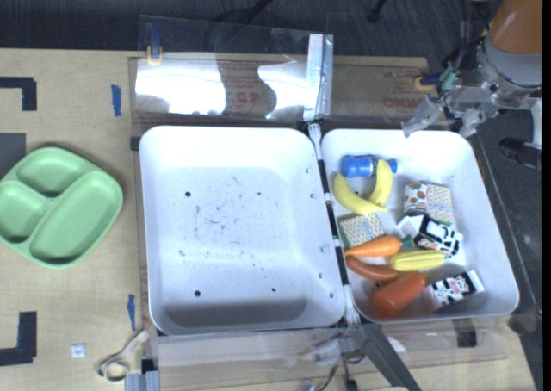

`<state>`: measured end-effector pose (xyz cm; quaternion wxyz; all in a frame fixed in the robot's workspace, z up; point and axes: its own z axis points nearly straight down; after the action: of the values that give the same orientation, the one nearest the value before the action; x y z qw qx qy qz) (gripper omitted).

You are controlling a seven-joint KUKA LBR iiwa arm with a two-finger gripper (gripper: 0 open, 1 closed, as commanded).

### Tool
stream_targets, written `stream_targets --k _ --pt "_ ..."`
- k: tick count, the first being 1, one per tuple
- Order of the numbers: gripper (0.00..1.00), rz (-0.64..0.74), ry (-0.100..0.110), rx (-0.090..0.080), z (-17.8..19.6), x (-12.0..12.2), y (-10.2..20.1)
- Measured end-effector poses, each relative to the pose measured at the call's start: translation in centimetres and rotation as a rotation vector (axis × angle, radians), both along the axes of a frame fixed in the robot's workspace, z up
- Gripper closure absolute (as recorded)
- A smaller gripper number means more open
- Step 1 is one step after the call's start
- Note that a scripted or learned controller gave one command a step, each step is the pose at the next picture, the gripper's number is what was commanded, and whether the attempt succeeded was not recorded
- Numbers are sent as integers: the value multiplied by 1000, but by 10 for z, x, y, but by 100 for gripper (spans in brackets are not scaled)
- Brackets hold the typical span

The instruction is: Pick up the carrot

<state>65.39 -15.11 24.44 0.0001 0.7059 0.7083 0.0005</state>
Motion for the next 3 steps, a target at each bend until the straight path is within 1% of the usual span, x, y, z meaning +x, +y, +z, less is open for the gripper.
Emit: stream_targets --k 1,2,3 --pt "0 107 -1 0 -102 -34 0" --pt "0 270 -4 -2 -110 3 47" --pt "0 373 -2 -1 -97 -72 14"
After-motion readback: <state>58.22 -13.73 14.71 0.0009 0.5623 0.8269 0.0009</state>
